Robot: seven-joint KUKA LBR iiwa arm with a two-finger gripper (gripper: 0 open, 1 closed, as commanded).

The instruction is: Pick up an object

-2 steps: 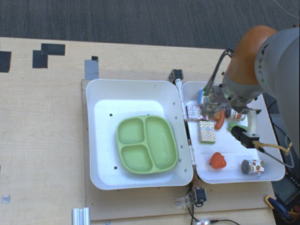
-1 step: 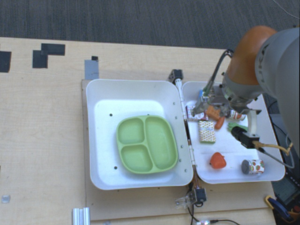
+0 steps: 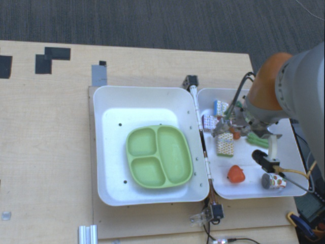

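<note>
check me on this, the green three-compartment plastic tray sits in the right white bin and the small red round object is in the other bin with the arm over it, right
Not quite. The camera view shows the green three-compartment plastic tray in the left white bin, not the right one. The rest holds: the small red round object lies in the other, right white bin, with the grey arm with the orange band over that bin.

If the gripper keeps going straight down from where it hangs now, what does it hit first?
Most likely the pale checkered block, which lies just below the gripper in the right bin. The small orange piece sits close beside it, and depth is unclear from this single slanted view.
</note>
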